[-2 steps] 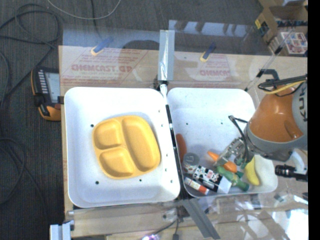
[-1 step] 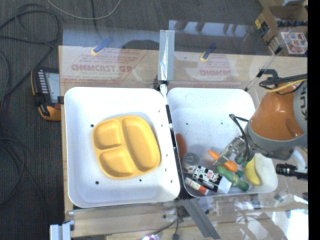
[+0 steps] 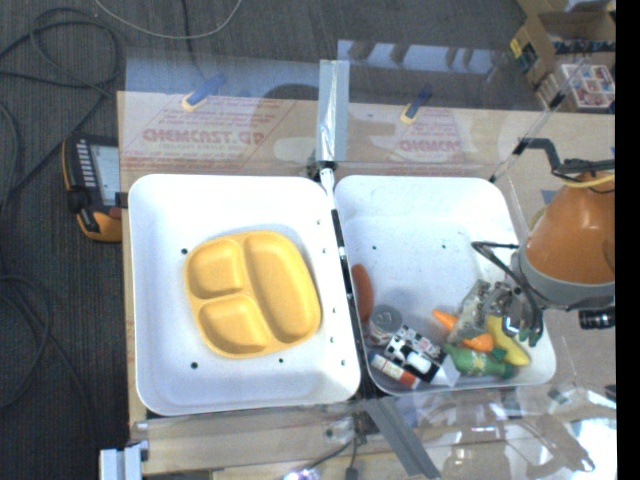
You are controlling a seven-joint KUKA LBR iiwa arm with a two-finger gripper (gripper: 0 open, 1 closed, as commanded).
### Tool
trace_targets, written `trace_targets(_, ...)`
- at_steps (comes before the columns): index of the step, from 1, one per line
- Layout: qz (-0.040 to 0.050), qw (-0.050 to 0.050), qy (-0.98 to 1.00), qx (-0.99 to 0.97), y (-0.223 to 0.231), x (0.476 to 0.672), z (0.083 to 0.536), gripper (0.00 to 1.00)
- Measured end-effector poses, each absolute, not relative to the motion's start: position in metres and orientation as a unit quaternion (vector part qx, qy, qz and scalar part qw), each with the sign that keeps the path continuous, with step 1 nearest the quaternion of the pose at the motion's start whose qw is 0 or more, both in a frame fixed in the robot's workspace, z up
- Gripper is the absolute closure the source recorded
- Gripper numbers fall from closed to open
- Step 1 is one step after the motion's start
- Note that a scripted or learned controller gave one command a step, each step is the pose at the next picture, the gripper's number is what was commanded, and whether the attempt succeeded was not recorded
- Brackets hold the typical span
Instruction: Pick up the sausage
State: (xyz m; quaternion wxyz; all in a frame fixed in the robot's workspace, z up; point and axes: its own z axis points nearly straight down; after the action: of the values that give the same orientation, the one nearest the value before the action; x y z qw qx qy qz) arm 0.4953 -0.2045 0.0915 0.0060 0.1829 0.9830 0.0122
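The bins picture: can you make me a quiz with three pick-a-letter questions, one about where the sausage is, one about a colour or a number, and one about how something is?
1. Where does the sausage lie?
A. In the yellow tray
B. In the right bin, by its left wall
C. On the floor

2. How many compartments has the yellow tray?
A. Three
B. One
C. Six

3. Where is the gripper?
A. Over the left bin
B. Touching the sausage
C. Low among the toys at the right bin's right side

Answers: 1 B, it lies alongside the right bin's left wall. 2 A, ridges split it into three. 3 C, it sits by the toy pile, apart from the sausage.
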Motion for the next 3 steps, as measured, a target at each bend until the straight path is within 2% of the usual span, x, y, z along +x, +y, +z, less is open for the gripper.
trace_targets(1, 0.0003, 0.010, 0.997, 0.083, -0.158, 0.559, 0.092, 1.00)
trace_targets(2, 0.0016, 0.000, 0.998, -0.066, -0.165, 0.571, 0.195, 1.00)
trace_targets(3, 0.0007, 0.001, 0.999, -0.037, -0.121, 0.561, 0.093, 1.00)
